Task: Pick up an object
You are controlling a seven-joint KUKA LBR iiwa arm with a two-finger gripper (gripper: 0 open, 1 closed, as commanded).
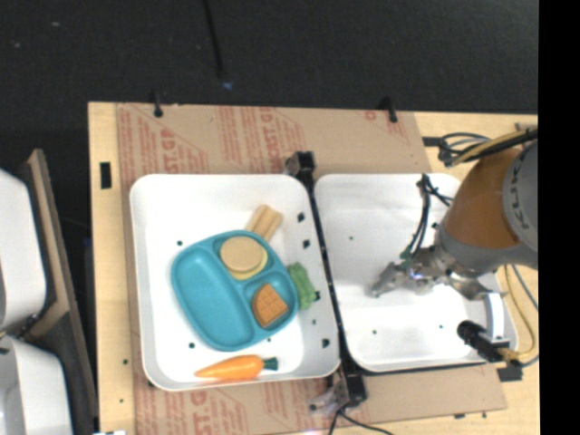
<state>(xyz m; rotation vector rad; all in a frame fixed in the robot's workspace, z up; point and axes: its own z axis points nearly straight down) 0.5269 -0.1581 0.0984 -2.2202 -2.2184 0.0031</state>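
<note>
From the overhead camera I see the gripper [385, 282] low over the right bin [362, 207], near its middle and pointing toward the divider between the two bins; whether it is parted or closed I cannot tell at this size, and nothing shows between its tips; everything worth picking lies in the left bin [154, 216], well apart from it; there a blue compartment tray [213, 302] sits at a slant, with a round tan biscuit [243, 255] in its upper compartment and a small waffle [270, 304] in the lower right one; a tan wooden block [265, 219] rests just beyond the tray's upper edge, a green piece [302, 285] is tucked between the tray and the divider, and a toy carrot [237, 367] lies along the bin's near wall; I judge the carrot the best candidate: light, stiff plastic, probably smooth and tapered, so I would close across its thick orange middle rather than the leafy end; its closeness to the wall leaves little room on that side for one finger; the tray looks too broad and flat to pinch; the arm must lift over the divider to cross, and the open floor of the left bin's upper left gives room to descend.
</note>
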